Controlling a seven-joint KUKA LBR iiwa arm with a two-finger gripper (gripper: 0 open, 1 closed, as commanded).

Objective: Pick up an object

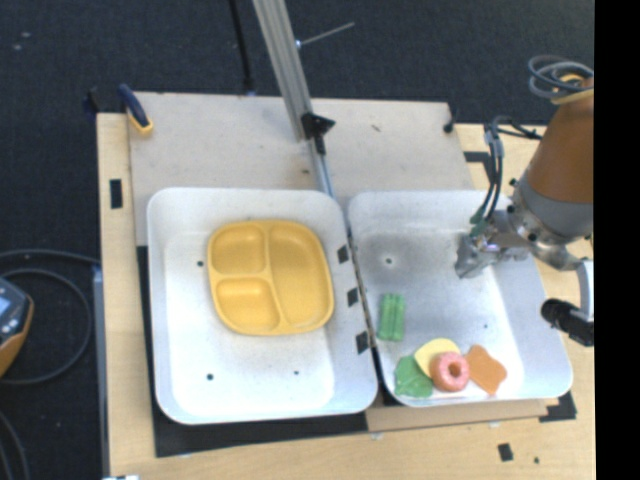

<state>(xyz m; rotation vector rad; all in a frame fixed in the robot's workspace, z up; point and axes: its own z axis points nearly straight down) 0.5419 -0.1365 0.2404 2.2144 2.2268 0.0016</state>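
Wooden worktop (230, 143) on dark carpet, two white bins side by side.
Gripper (472, 258) hangs over the right bin (440, 223), finger spread unclear; toy foods (448, 370) cluster in that bin's near corner; yellow tray (270, 275) lies in the left bin.

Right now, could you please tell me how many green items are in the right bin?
2: a green block near the bin's left wall, and a green piece at the front edge, touching the yellow toy.
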